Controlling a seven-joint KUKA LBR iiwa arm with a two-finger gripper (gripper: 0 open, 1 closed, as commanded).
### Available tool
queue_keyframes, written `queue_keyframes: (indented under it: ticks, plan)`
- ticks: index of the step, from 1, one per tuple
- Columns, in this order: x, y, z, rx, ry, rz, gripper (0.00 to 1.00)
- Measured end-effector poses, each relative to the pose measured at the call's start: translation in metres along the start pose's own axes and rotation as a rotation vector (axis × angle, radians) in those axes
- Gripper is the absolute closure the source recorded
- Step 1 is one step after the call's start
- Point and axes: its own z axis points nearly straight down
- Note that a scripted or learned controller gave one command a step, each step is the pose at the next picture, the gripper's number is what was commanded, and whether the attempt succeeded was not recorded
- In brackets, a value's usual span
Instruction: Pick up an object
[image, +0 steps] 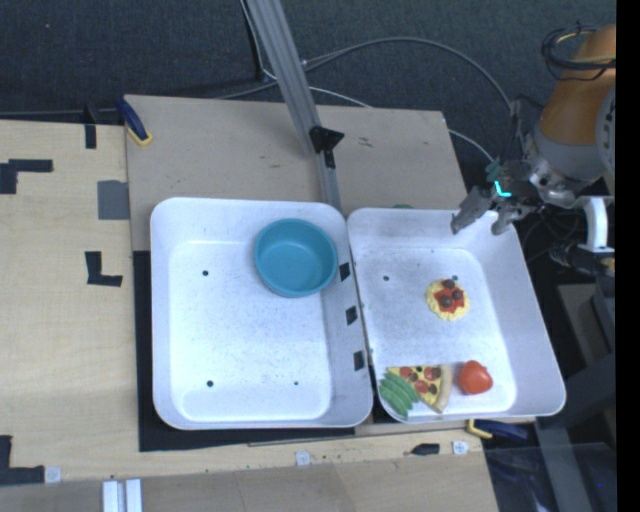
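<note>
**Gripper poised at the bin's rim, nothing picked yet**

The task looks to be at its approach step. The two-finger gripper (482, 217) hangs over the upper right rim of the right-hand shallow white bin (520, 290), its two dark fingers spread apart with nothing between them.

The candidates lie in that bin. A small round yellow toy pastry with red topping (447, 298) sits near the bin's middle, at about seven o'clock from the gripper and well apart from it. At the bin's six o'clock edge lie a toy pizza slice with green trim (414, 386) and, just beside it, a small red toy tomato (475, 377). A round blue plastic bowl (294, 257) sits in the left-hand white bin (190, 380).

The next move, as I judge it, calls for travelling inward toward seven o'clock, centring over the pastry, then descending with fingers astride it.

The grey arm with its orange band (580, 100) enters from three o'clock, wrist angled down and leftward.
</note>
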Motion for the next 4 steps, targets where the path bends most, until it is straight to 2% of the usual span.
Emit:
queue_keyframes:
  ticks: [1, 2, 3, 4]
  plan:
    - [0.000, 0.000, 0.000, 0.000, 0.000, 0.000, 0.00]
    - [0.000, -0.010, 0.050, 0.004, 0.001, 0.000, 0.00]
    - [-0.009, -0.008, 0.106, 0.005, 0.001, 0.001, 0.00]
    - [-0.008, -0.009, 0.140, 0.001, 0.000, 0.000, 0.00]
